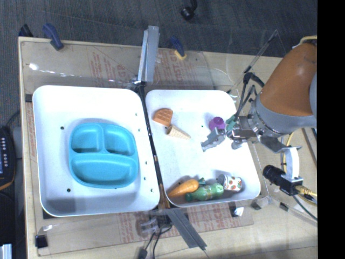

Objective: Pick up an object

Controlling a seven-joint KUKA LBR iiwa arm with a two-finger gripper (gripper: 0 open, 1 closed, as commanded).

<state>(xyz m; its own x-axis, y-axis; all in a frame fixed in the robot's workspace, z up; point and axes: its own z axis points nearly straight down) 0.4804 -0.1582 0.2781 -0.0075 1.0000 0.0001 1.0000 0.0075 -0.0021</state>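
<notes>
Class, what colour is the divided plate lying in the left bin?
Light blue: the divided plate shows best in the camera view.

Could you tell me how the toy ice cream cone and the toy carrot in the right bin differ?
The ice cream cone lies in the upper middle of the right bin, alone on bare floor; the carrot lies at the bottom edge, against a green toy. The cone has a brown-orange scoop and a pale cone pointing lower right; the carrot is one bright orange. The carrot looks a little longer. Both are toy foods lying on their sides.
</notes>
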